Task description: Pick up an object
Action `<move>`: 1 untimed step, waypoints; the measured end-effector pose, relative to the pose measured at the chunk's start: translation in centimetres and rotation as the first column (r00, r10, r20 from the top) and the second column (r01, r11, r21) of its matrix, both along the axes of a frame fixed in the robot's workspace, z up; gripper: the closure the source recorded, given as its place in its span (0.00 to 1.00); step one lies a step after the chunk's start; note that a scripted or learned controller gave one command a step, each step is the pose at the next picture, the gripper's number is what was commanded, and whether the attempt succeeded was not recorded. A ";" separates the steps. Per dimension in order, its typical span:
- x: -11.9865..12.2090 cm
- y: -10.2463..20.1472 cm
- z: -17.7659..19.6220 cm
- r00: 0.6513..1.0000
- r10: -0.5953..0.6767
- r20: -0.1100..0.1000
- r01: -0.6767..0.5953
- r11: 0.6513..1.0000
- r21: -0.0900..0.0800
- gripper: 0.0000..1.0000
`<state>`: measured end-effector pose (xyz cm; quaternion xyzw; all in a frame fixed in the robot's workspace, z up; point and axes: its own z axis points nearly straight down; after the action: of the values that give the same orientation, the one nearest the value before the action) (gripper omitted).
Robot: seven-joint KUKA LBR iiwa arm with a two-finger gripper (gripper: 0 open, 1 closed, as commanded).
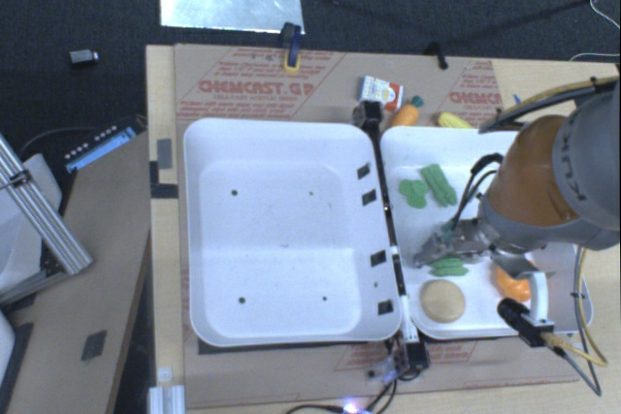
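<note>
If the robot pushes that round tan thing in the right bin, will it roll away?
Probably a little. The round tan thing looks like a flattish bun, so it may slide or wobble more than roll. It lies near the right bin's front rim, which would likely stop it. It looks smooth and wide, so the hand might slip off it.

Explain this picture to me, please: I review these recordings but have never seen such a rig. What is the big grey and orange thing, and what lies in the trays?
One camera looks down on a bench with two white bins. The grey and orange shape is a robot arm reaching in from the right. Its gripper hangs low in the right bin, just above a small green piece. Nearby lie two more green toys, a tan round one and an orange one. Whether anything is held cannot be told.
</note>
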<state>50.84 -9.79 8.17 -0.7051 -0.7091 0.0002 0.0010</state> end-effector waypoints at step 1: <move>0.0 -0.1 1.3 1.000 -0.002 0.003 0.002 1.000 0.000 1.00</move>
<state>50.87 -9.87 9.45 -0.7060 -0.7083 -0.0008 -0.0003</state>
